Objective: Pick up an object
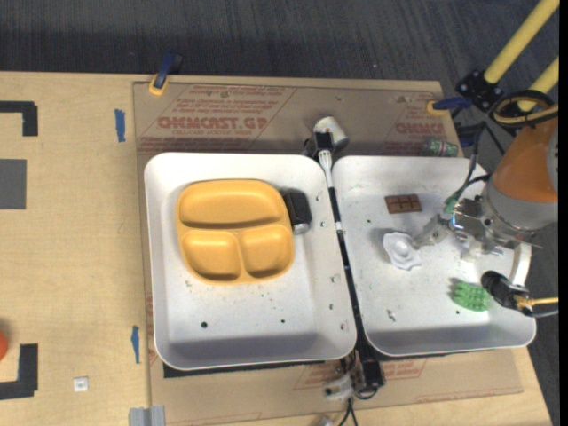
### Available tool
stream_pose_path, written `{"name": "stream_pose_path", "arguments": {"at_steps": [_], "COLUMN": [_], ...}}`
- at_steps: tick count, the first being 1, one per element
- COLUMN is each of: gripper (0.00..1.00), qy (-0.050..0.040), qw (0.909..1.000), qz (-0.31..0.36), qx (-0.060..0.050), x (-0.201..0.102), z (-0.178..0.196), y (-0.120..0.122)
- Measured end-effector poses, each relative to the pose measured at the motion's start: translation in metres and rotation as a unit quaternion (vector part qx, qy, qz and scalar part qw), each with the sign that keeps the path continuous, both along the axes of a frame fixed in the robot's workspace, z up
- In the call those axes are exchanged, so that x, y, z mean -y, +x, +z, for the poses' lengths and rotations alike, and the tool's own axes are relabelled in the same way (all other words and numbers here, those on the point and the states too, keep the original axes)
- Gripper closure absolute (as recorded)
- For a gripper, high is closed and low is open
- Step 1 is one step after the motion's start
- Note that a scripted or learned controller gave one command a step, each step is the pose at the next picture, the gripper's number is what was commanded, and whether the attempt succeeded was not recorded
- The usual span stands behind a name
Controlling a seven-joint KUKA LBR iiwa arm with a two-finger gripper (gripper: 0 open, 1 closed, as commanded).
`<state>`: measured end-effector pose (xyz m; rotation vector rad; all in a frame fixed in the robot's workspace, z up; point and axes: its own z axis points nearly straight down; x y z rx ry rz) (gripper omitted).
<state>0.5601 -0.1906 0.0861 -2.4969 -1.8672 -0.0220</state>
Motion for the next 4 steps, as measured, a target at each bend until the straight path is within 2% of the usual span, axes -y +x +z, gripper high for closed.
{"name": "stream_pose_path", "arguments": {"at_steps": [1, 2, 3, 4], "gripper": [0.00, 0.00, 0.00, 0.00], "qy": [-0.0006, -0.0124, -0.0139, -0.0108], "qw": [0.9941, 0.9917, 0.9575, 0.9424], "qz": [0.108, 0.128, 0.288, 0.334], "qx": [0.004, 0.003, 0.007, 0.001], "x": [0.000, -0.084, -0.045, -0.082], "z": [0.000, -0.001, -0.001, -0.002], "y": [0.079, -0.001, 0.073, 0.104]}}
